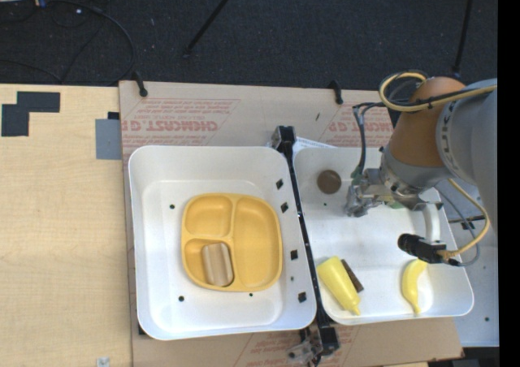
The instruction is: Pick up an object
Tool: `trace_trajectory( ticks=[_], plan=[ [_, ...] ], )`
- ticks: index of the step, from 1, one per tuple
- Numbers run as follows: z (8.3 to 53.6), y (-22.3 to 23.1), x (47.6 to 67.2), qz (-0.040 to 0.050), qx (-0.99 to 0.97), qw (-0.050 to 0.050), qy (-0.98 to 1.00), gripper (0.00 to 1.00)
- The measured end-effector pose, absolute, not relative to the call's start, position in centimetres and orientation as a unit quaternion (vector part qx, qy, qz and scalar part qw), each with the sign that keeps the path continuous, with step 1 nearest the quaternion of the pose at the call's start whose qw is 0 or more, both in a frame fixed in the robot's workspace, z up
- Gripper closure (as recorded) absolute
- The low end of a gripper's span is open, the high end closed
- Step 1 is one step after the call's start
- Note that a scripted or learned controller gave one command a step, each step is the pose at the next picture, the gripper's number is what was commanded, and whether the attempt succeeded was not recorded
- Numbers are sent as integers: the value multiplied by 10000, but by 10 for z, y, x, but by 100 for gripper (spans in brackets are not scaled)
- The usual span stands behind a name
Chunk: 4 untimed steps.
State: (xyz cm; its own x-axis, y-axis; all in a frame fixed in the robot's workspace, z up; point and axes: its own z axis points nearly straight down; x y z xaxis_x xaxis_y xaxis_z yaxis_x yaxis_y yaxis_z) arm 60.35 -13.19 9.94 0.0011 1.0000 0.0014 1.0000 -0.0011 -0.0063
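My gripper (356, 208) hangs low over the upper middle of the right bin (382, 308), pointing down at the bin floor. A small round brown object (329, 182) lies just to its upper left, a short gap away. Along the front of the right bin lie a yellow bottle (337, 284), with a small dark brown piece (353, 275) against its right side, and a yellow banana (414, 285) at the front right. I see nothing between the fingers.
The left bin (154, 195) holds a yellow divided plate (252, 231) with a tan block (217, 264) in its lower-left compartment. A black divider (294, 219) runs between the bins. The arm (431, 134) enters over the right bin's far right corner.
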Motion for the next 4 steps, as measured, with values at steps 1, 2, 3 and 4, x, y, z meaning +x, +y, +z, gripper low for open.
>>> trace_trajectory(
  ticks=[1,2,3,4],
  plan=[
    [143,-133,599,-3,-7081,-5,-7061,100],
    [206,-131,604,-8,-7065,-12,-7077,100],
    [251,-125,601,-9,-7064,-11,-7078,100],
    [278,-126,601,1,-7067,1,-7075,100]
  ],
)
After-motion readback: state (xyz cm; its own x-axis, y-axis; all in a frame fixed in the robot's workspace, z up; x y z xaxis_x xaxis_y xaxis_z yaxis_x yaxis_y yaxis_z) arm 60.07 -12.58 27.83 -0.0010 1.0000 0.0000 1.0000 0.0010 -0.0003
